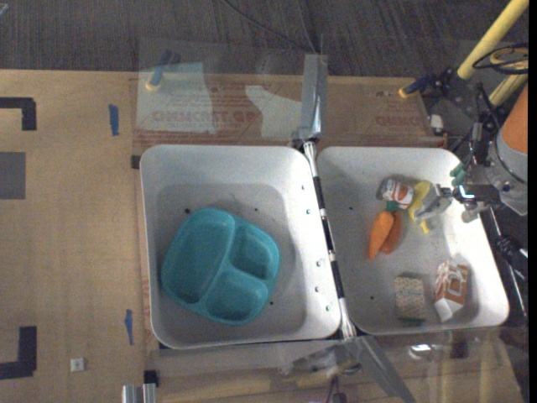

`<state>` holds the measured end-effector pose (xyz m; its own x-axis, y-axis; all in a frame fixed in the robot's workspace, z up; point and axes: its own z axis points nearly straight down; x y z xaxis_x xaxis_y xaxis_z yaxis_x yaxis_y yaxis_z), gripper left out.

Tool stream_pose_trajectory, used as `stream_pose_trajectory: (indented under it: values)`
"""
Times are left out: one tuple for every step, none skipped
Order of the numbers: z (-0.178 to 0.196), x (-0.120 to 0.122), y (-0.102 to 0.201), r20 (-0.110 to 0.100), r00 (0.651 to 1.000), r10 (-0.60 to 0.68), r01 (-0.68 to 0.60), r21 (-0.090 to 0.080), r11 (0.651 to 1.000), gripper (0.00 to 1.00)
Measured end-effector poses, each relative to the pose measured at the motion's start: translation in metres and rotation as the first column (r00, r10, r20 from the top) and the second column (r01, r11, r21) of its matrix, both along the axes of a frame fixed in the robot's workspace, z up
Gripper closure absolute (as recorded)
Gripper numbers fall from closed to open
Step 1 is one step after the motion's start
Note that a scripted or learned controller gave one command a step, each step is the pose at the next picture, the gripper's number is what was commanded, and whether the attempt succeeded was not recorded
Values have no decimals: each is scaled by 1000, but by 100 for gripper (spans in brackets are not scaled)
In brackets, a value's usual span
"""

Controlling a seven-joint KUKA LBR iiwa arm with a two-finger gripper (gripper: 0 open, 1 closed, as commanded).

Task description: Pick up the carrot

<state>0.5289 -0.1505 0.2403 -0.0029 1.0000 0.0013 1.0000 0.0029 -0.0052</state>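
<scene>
the pincer (433, 207) hovers with jaws apart, gripping nothing, in the right bin (352, 292); the carrot (383, 233) lies just left and below. it should shift over, straddle the carrot's middle, then descend.

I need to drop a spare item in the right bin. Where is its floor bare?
Right bin: bare floor lies left of the carrot, down to the front-left corner, and along the back wall above the can. The right half is crowded: gripper by the can, with the sponge and carton near the front.
</scene>
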Motion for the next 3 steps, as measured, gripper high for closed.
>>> stream_pose_trajectory:
  values:
    - [-144,14,21,3,968,252,-252,0,968,0]
    - [-85,-9,50,4,993,119,-119,-1,993,0]
    - [-153,37,41,11,996,91,-91,-2,996,0]
